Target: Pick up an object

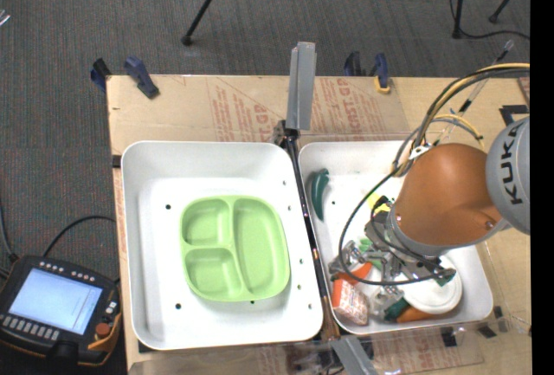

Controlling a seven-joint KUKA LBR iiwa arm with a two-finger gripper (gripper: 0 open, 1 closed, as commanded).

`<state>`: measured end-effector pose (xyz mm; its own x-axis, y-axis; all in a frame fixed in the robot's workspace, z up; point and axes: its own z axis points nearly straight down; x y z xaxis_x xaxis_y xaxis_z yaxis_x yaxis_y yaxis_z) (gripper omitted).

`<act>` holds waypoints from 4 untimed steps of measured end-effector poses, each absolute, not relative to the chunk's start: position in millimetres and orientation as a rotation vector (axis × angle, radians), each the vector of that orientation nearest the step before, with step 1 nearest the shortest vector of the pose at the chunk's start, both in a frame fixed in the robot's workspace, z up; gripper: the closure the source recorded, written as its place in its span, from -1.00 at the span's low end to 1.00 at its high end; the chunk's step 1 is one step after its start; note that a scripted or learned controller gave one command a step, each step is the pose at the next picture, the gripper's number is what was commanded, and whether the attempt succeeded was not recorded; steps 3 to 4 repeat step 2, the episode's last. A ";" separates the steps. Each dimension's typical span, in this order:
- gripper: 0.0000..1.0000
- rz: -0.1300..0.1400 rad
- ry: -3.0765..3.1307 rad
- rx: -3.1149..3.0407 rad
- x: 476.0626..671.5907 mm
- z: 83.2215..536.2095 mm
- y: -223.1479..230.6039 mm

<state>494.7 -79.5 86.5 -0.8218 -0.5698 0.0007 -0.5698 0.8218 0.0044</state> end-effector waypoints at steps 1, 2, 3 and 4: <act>1.00 -0.008 -2.996 0.947 496.3 96.1 -76.8; 1.00 0.002 -2.964 1.074 507.7 191.3 -21.2; 1.00 0.002 -2.964 1.074 507.7 191.3 -21.2; 1.00 0.002 -2.964 1.074 507.7 191.3 -21.2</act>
